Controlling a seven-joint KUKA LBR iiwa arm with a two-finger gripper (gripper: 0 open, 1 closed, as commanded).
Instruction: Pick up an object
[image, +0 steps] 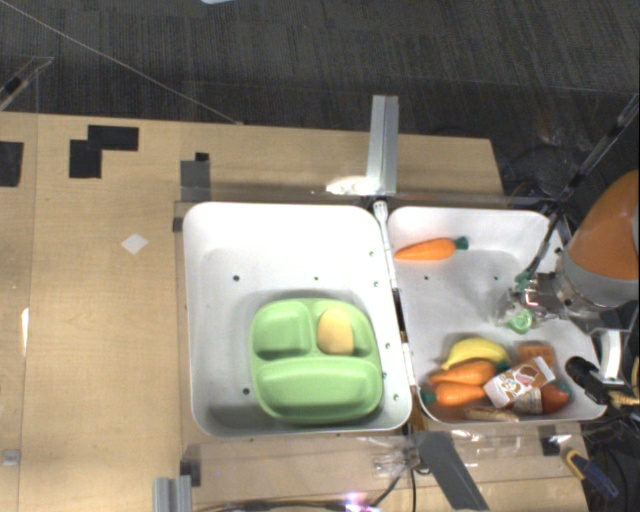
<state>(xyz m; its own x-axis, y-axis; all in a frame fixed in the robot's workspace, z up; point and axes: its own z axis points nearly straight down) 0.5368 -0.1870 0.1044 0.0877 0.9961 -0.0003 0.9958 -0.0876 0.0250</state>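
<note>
We see two shallow white bins side by side on the wooden bench. In the left bin (215, 300) a green divided plate (315, 362) sits toward the near edge, and a yellow lemon-like fruit (336, 330) lies in its upper right compartment.

In the right bin (480, 225) a carrot (428, 249) with a green top lies alone near the far left corner, pointing along the far edge. Along the near edge a pile of toy food is crowded together: a banana (476, 351), two more carrots (462, 383) touching just below it, a small printed packet (520, 383) to their right, and a brownish piece (535, 354) behind the packet.

The arm (608, 245) comes in over the right edge of this bin, its orange band showing above the grey wrist. The gripper (524, 300) hangs low by the right edge, about midway between far and near. A small green object (519, 320) lies right at its tip; whether it is touching we cannot tell, and we cannot make out whether the tips are spread or pressed together. The pile lies just nearer than the gripper, apart from it.
</note>
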